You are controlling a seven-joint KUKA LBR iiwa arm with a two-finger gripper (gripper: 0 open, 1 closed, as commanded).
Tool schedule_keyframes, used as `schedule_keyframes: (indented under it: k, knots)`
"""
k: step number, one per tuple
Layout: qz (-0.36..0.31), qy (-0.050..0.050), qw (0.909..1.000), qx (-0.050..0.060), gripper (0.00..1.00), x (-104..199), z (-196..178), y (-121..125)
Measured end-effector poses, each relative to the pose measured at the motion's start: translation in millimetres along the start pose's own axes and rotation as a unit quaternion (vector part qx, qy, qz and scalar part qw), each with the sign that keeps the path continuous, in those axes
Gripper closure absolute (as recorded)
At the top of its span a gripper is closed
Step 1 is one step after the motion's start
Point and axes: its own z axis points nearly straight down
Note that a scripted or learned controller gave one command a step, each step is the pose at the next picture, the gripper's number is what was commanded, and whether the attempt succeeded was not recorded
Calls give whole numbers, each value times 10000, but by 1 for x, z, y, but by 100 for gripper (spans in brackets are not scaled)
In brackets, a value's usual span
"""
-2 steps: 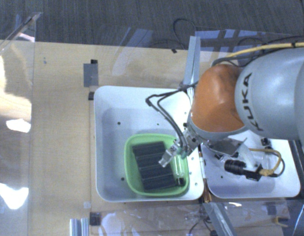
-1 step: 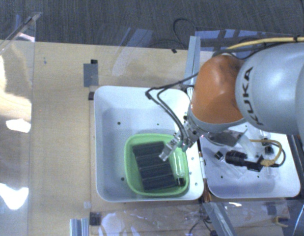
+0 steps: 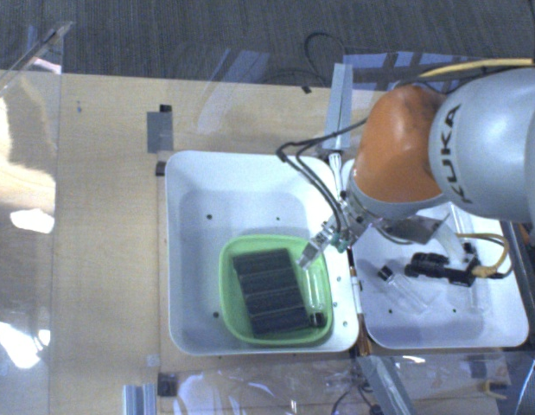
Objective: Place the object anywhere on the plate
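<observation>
Camera view: black ridged block (image 3: 269, 294) on green plate (image 3: 226, 275), placement seemingly done, only retreat left; claw (image 3: 317, 251) at plate rim, state indiscernible.

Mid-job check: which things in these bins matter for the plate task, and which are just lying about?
For the job:
- green plate in the left bin
- dark ridged block, lying on the plate
- gripper, at the plate's right rim

Lying about:
- small black piece in the right bin
</observation>
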Motion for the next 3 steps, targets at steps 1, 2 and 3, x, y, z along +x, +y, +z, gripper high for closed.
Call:
schedule_keyframes:
  k: [1,2,3]
  knots:
    - [-798,-8,9968,-5,0,-66,0,48]
    - [-817,-43,9966,-41,100,-67,-13,51]
    - [-2398,-21,9708,-29,100,-34,-138,133]
